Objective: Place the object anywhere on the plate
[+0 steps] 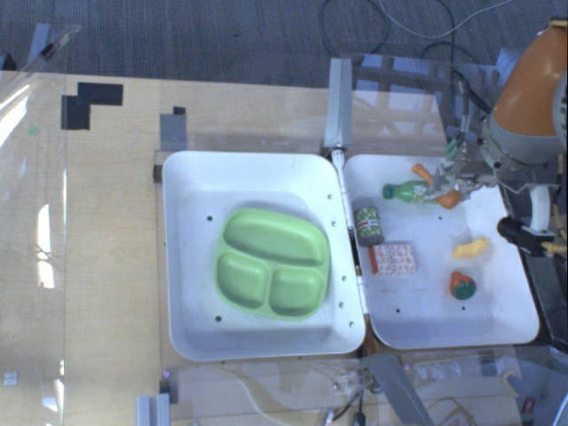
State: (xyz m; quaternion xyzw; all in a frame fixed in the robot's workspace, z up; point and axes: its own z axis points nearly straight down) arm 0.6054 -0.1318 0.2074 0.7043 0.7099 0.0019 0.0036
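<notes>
While the arm leans in from the right, its orange band bright at the edge, the gripper (454, 177) hangs low over the far end of the right bin (515, 327). It sits right among a little cluster there: a green bottle (404, 192) lying on its side, an orange carrot-like piece (422, 173) just behind it, and another orange piece (449, 200) tucked under the fingertips. Whether the pincer is clenched, released or grasping anything, one cannot tell; the metal parts blur into the clutter, and nothing is plainly seen between them.

Over in the left bin (191, 327) lies the plate (271, 262), a green one with three compartments, one long section at the back and two smaller ones at the front. It rests a bit right of the bin's middle.

Back in the right bin, the other objects are spread out. A dark can with a green label (367, 224) lies near the dividing wall. Just in front of it sits a flat red-and-white patterned packet (393, 258). Further right, a small yellow piece (471, 248) lies apart from the rest, and near it a red item with a green top (461, 285).

Both bins stand on a pale wooden bench (89, 282), with black cables (390, 7) looping across the dark floor behind.
</notes>
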